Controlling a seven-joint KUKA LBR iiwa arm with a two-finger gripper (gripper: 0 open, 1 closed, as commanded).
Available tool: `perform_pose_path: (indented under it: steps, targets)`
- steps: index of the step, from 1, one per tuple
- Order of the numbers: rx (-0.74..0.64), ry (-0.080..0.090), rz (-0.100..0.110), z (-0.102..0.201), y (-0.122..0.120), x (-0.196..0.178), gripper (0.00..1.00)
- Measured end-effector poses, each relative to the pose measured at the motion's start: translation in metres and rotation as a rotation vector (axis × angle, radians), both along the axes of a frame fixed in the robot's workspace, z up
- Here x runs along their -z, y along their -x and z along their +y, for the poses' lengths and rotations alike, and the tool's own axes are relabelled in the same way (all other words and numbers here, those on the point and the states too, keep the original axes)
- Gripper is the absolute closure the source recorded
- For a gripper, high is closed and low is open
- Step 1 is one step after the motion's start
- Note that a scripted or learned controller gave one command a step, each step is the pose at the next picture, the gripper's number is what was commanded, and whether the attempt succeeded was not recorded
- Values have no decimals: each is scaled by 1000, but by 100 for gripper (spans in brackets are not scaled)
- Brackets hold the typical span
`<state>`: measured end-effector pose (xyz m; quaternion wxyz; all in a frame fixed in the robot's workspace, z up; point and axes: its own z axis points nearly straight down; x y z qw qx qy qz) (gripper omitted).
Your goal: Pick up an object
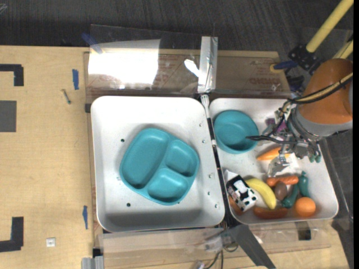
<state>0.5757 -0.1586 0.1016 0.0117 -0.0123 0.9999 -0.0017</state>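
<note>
We counted two white bins. The left bin (106, 116) held one teal plate (160, 164). The right bin (325, 175) held one teal bowl (233, 130), one banana (262, 192), one orange (305, 206) and one toy cow (242, 194). The gripper (286, 153) hung above a small orange piece (267, 155).

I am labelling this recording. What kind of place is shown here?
Probably a robot lab bench for grasping trials: a grey arm over two white bins, toy food such as a banana, tape marks.
</note>
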Motion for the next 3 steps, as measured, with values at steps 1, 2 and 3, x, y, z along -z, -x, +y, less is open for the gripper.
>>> perform_pose_path:
  steps: [1, 2, 3]
  targets:
    - [39, -2, 10, 12, 19, 13, 0]
    - [37, 0, -2, 13, 15, -1, 100]
    - [37, 0, 0, 13, 15, 0, 0]
